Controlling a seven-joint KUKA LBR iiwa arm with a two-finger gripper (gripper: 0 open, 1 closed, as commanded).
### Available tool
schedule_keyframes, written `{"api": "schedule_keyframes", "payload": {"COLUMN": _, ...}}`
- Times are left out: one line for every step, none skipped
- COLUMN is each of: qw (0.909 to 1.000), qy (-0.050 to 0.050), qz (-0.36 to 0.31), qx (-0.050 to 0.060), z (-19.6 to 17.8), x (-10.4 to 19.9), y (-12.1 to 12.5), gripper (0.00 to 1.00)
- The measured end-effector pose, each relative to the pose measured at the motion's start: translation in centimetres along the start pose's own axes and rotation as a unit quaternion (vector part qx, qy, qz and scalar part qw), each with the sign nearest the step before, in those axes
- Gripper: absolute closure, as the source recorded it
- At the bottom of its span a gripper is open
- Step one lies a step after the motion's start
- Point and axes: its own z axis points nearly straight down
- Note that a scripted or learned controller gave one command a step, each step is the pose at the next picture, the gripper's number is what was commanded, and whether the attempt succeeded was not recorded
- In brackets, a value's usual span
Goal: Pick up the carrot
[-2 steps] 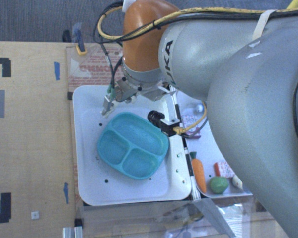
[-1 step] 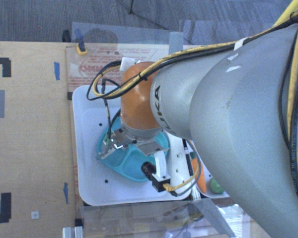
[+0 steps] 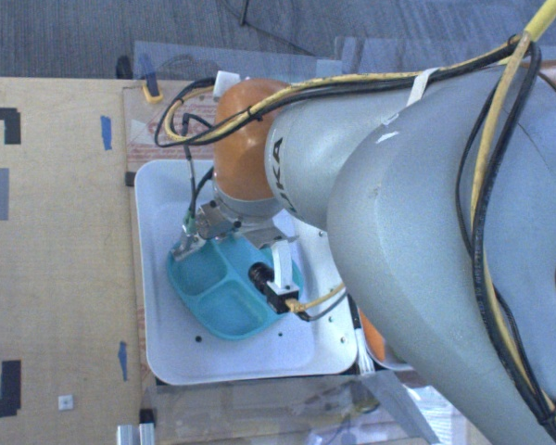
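Note:
My gripper [image 3: 189,237] hangs below the orange wrist band over the left white bin [image 3: 171,350]. It sits at the upper left rim of a teal divided tray [image 3: 215,293] that lies in the bin. A small orange shape [image 3: 372,339], possibly the carrot, peeks out from under the arm at the bin's lower right corner. Most of it is hidden by the arm. I see nothing held at the gripper.
The grey arm [image 3: 417,202] covers the right half of the view and whatever lies beneath it. Yellow and black cables [image 3: 181,119] loop near the wrist. A cardboard-coloured bench surface [image 3: 56,248] lies to the bin's left.

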Motion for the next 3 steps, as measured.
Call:
{"api": "schedule_keyframes", "payload": {"qw": 0.9995, "qy": 0.004, "qz": 0.028, "qx": 0.011, "z": 0.3, "x": -1.8, "y": 6.6, "gripper": 0.0}}
{"api": "schedule_keyframes", "payload": {"qw": 0.9982, "qy": 0.007, "qz": -0.059, "qx": -0.002, "z": 0.2, "x": -5.0, "y": 2.1, "gripper": 0.0}}
{"api": "schedule_keyframes", "payload": {"qw": 0.9929, "qy": 0.004, "qz": -0.117, "qx": 0.022, "z": 0.4, "x": -2.2, "y": 6.3, "gripper": 0.0}}
